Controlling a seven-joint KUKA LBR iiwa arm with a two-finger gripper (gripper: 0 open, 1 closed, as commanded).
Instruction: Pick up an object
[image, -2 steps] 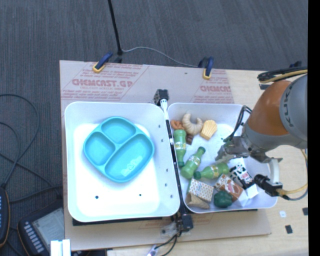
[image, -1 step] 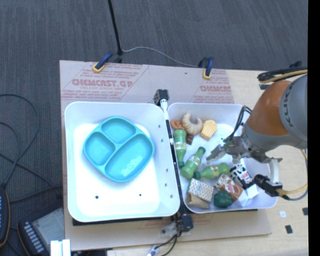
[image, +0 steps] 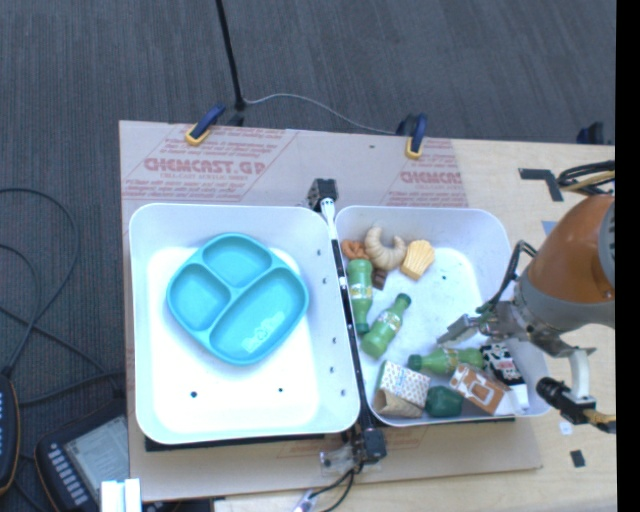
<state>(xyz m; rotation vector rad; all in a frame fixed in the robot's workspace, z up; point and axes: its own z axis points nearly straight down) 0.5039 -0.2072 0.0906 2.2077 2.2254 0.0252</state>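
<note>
Camera view: gripper (image: 478, 326) fingers unclear; arm (image: 575, 270) cropped right.

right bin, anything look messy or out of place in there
Nothing is spilled or broken. The right bin holds a loose jumble: green bottles lie tipped on their sides, crowded against small boxes along its near edge. The blue divided plate sits flat in the left bin.

A blue divided plate (image: 237, 297) is seen lying in the left white bin (image: 150, 400). Beyond that bin, two clamps, one blue-and-yellow (image: 205, 124) and one yellow (image: 413, 138), are fixed to the printed board's (image: 330, 165) far edge.
</note>
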